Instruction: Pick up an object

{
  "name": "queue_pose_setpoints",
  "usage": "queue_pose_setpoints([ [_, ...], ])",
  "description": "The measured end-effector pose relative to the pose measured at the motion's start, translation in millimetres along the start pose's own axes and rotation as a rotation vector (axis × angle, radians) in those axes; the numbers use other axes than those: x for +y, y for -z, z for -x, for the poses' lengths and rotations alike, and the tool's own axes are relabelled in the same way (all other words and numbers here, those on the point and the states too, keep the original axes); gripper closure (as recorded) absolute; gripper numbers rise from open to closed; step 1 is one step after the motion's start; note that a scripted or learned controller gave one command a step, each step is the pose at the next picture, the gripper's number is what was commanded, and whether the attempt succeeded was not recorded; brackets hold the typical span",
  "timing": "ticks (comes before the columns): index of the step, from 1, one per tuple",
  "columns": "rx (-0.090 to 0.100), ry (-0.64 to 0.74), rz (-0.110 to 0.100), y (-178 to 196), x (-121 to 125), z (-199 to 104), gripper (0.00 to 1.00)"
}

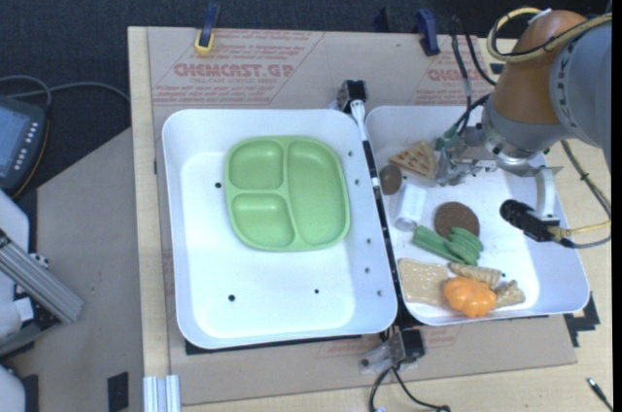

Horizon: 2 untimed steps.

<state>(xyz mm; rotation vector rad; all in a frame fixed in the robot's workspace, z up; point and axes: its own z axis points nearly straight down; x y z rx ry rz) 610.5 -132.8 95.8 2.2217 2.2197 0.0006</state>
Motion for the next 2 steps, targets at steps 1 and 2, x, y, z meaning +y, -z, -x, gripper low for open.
queue_pose_setpoints([
  [1, -0.001, 0.002, 0.007, 64.6, 1.3, -1.4, 1.00],
  [2, -0.001, 0.003, 0.007, 121.4, 12.2, -5.9, 1.00],
])
